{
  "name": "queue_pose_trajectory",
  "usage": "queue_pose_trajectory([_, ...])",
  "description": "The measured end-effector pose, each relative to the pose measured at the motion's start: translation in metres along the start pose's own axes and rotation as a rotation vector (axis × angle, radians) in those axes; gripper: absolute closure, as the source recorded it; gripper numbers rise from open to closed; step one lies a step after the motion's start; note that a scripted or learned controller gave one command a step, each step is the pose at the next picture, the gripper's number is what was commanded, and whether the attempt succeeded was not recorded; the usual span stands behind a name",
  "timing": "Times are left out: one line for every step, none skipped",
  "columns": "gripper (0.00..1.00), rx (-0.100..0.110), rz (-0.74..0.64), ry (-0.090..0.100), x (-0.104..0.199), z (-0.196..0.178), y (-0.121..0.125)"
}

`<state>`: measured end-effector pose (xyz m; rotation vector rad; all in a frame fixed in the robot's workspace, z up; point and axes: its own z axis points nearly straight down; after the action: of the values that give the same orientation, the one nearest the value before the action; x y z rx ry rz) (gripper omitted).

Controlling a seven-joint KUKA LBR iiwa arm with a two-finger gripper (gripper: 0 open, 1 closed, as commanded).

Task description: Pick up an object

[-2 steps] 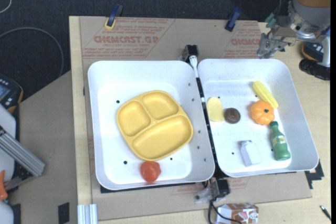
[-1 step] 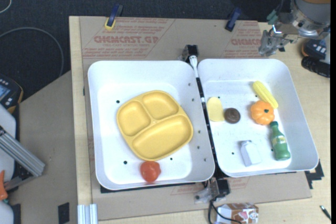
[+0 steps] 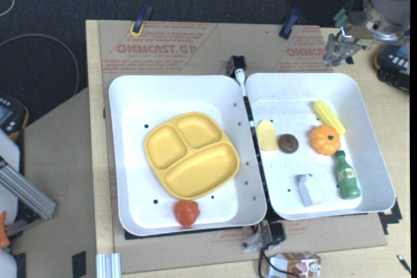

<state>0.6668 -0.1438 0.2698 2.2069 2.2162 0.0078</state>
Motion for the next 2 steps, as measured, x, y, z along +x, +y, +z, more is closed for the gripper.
queue_pose_trajectory([1.0,-0.003,-0.001,-0.002,0.0,-0.011,0.001])
queue_pose_trajectory([1.0,-0.006,-0.002,-0.003,0.0,-0.021,0.001])
